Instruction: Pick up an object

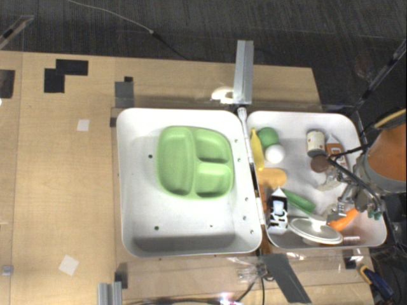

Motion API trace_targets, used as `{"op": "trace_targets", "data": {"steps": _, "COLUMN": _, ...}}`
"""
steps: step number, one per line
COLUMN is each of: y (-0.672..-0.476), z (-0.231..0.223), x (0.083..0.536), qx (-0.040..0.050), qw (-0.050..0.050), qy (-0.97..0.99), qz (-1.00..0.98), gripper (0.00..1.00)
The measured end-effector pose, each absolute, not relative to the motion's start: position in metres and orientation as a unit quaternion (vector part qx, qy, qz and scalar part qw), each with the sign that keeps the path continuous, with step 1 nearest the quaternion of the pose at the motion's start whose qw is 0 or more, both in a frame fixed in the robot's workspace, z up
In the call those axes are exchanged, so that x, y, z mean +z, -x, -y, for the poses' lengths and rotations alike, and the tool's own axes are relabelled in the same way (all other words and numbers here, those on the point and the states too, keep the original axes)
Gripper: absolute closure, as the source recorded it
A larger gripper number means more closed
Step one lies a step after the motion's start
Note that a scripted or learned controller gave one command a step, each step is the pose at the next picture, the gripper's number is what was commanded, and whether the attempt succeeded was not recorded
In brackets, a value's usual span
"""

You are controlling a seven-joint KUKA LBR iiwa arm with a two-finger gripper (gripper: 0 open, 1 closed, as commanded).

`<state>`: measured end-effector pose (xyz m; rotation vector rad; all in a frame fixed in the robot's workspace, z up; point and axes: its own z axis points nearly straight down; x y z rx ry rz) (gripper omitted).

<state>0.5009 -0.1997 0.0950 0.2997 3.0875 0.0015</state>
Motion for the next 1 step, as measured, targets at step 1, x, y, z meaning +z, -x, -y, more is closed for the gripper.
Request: {"op": "trace_targets", "data": {"steps": 1, "y": -0.5018, "z": 0.1983, "x": 0.0954, "qx": 0.0009, "qw": 0.021, "qy": -0.069, "qz": -0.997, "gripper": 0.00}}
